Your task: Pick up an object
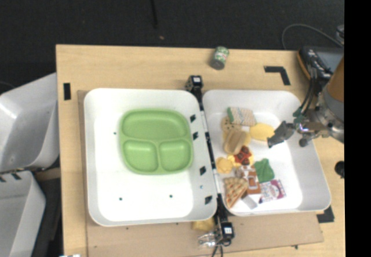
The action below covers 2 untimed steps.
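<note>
While the arm reaches in from 3 o'clock, its hand [282, 133] hangs over the right bin [301, 192], just beside the lemon [262, 131] at 9 o'clock; its grip cannot be told. A green tray [156, 140] sits in the left bin [104, 192].

The divided plate [156, 141] lies in the left bin [98, 203]. To its right, across the clips [203, 151] joining the two bins, the right bin [313, 186] holds a heap of toy food [246, 157] along its plate-side half. Behind the plate, on the bench [127, 64], a small can [219, 57] lies on its side
</note>
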Motion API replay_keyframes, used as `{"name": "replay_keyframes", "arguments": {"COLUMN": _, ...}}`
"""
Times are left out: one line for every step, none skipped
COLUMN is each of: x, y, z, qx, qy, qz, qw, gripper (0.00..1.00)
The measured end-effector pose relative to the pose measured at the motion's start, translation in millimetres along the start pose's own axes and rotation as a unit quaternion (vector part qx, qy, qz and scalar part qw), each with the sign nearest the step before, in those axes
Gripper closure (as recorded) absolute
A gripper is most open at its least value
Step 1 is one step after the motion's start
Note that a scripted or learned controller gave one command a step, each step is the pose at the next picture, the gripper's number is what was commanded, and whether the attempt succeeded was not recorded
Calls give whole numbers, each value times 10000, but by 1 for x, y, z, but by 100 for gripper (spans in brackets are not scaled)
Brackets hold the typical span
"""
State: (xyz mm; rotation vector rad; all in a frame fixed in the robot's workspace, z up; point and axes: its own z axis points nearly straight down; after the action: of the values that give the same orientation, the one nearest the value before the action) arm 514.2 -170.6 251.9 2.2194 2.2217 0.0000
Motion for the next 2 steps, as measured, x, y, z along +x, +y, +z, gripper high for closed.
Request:
{"name": "replay_keyframes", "arguments": {"x": 39, "y": -27, "z": 92, "qx": 44, "qy": 20, "qz": 6, "qw": 10000, "gripper": 0}}
{"name": "replay_keyframes", "arguments": {"x": 72, "y": 4, "z": 154, "qx": 8, "qy": 6, "qz": -18, "qw": 10000, "gripper": 0}}
